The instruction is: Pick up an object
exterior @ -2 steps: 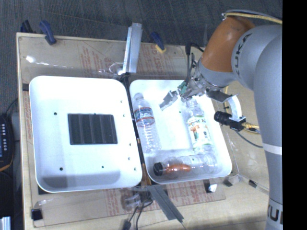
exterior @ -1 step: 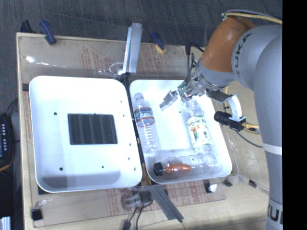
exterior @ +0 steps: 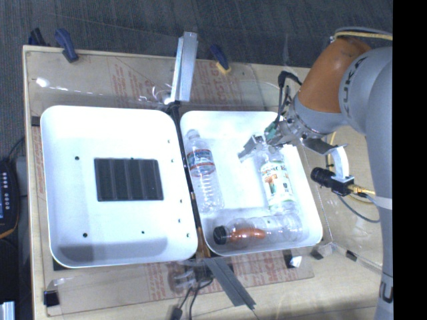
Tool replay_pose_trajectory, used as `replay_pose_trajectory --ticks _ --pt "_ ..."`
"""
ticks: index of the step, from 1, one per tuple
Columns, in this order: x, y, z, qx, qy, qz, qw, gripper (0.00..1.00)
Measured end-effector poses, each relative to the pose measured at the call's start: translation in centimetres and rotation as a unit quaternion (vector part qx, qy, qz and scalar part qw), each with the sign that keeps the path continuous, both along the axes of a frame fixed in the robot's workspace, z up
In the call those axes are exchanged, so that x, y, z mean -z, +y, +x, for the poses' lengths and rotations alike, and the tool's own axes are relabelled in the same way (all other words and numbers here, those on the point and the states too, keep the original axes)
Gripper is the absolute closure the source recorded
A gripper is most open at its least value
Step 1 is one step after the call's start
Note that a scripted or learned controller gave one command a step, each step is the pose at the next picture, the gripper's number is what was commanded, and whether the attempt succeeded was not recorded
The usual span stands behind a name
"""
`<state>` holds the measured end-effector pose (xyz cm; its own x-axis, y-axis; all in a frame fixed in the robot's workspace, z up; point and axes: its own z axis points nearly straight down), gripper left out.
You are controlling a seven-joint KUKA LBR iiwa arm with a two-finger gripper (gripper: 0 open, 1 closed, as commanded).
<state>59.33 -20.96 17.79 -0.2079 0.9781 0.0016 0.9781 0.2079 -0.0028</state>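
The right bin (exterior: 303, 179) holds three plastic bottles. A clear water bottle (exterior: 202, 172) lies along its left wall. A bottle with a white and orange label (exterior: 277, 182) lies near the right wall, its top pointing to the back. Across the front wall lies a black-capped bottle (exterior: 257, 233) with brownish contents. My gripper (exterior: 255, 145) hangs low over the back of this bin, just beside the top end of the labelled bottle. I see nothing held in it.
In the left bin (exterior: 60, 145), a black ridged rectangular panel (exterior: 128, 179) lies flat in the middle. Blue clamps (exterior: 67, 45) sit on the bench's back edge. A metal bar (exterior: 184, 65) stands behind the gap between the bins.
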Motion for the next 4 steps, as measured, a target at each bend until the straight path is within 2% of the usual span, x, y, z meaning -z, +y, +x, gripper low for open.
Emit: replay_pose_trajectory --ticks 1,2,3,4 --pt "-0.3 0.1 -1.2 -0.033 0.001 0.0004 0.9994 0.0" --pt "1.5 0.0 1.4 -0.048 -0.001 -0.0006 0.9988 0.0" --pt "-0.8 0.1 -1.1 -0.066 0.0 -0.0001 0.9978 0.0" --pt "0.4 0.0 0.2 -0.072 -0.002 -0.0008 0.9974 0.0"
